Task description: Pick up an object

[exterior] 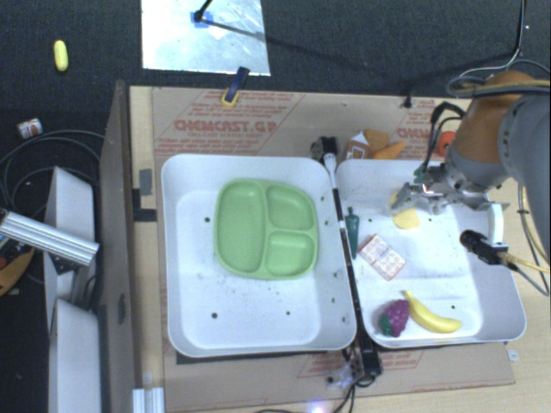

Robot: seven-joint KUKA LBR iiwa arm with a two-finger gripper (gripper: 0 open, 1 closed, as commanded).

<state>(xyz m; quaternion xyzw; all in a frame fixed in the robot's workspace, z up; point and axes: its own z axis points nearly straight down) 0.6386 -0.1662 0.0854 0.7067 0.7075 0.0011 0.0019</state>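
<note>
My gripper (pixel 411 198) hovers with fingers spread wide; the lemon (pixel 406 219) at six o'clock could roll away when they close.

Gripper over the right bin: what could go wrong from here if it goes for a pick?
The gripper sits by a small yellow piece near the right bin back wall; that low, rounded item may slip aside. The banana touches the purple grapes, so grabbing one could drag the other. The checkered packet lies flat and may be hard to get fingers under.
</note>
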